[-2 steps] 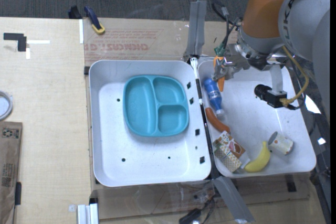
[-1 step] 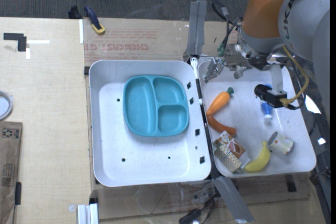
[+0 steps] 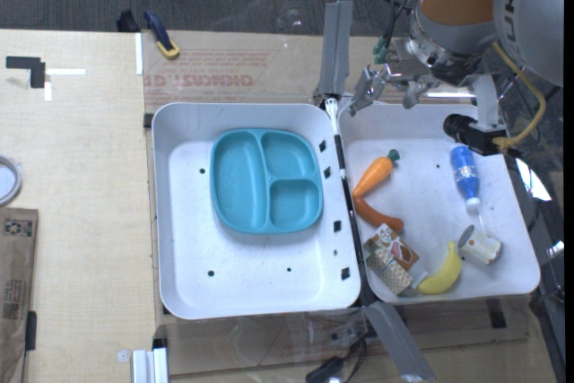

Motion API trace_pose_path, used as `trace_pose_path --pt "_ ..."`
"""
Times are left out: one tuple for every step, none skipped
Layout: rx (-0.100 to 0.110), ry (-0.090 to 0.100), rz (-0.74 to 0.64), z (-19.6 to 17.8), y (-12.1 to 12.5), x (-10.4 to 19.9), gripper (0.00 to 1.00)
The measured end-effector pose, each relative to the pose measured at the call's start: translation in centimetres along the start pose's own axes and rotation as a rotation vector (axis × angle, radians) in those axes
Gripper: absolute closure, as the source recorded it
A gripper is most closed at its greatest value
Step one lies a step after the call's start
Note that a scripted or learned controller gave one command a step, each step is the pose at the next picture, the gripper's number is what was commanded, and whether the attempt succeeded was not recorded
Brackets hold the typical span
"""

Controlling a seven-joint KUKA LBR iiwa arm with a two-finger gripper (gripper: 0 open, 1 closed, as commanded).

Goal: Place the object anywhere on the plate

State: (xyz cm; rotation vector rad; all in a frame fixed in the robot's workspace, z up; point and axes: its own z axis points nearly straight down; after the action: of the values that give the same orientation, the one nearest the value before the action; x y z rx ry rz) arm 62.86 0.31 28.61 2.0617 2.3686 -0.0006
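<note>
A blue divided plate (image 3: 266, 180) lies in the left bin (image 3: 179, 220). The right bin (image 3: 502, 274) holds an orange carrot (image 3: 375, 174), a curved orange piece (image 3: 377, 214), a snack packet (image 3: 391, 256), a yellow banana (image 3: 442, 273), a small plastic bottle with a blue label (image 3: 465, 175) and a small white container (image 3: 481, 248). My gripper (image 3: 387, 91) hangs above the right bin's far left corner, well above the carrot. Its fingers stand spread and open with nothing between them.
A grey upright post (image 3: 336, 45) stands at the bins' shared far edge, just left of the gripper. On the wooden bench to the left lie a blue-and-yellow clamp (image 3: 160, 34) and a tape roll (image 3: 5, 182). Cables hang on the arm's right side.
</note>
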Motion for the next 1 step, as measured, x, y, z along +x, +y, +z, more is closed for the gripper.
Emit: trace_pose_path --pt "0.002 -0.002 -0.001 -0.75 0.02 -0.09 1.00"
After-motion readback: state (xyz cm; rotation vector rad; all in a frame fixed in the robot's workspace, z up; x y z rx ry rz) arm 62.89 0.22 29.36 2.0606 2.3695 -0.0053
